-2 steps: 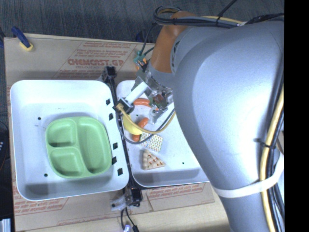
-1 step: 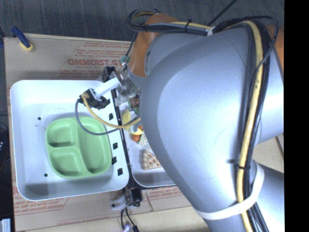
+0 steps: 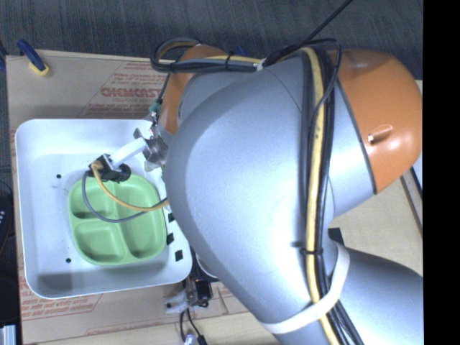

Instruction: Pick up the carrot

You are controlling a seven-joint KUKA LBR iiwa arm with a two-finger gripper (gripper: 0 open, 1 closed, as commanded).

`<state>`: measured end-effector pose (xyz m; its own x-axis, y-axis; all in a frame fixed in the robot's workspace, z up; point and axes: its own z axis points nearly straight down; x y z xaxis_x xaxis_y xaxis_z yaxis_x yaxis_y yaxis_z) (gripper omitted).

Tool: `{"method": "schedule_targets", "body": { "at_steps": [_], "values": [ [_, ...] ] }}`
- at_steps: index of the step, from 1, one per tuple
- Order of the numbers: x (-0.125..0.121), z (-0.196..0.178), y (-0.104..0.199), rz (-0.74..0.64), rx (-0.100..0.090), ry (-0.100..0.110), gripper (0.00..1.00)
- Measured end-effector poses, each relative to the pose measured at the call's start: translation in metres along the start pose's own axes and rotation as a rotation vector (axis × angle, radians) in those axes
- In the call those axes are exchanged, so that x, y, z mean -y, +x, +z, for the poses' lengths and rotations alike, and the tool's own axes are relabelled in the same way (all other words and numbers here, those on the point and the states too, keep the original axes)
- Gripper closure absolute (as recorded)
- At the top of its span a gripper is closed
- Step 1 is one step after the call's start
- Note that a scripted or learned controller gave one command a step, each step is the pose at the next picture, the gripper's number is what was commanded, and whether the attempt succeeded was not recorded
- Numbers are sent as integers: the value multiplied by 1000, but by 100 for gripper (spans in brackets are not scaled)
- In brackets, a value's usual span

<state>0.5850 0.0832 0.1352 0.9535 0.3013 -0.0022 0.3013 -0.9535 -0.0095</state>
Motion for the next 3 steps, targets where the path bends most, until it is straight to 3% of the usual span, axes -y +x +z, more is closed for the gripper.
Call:
{"method": "schedule_targets", "body": {
  "at_steps": [1, 2, 3],
  "values": [
    [51, 45, -28, 55, 3, -6, 0],
    [51, 35, -28, 51, 5, -6, 100],
    [118, 44, -35, -319, 1, -14, 100]
  ]
}}
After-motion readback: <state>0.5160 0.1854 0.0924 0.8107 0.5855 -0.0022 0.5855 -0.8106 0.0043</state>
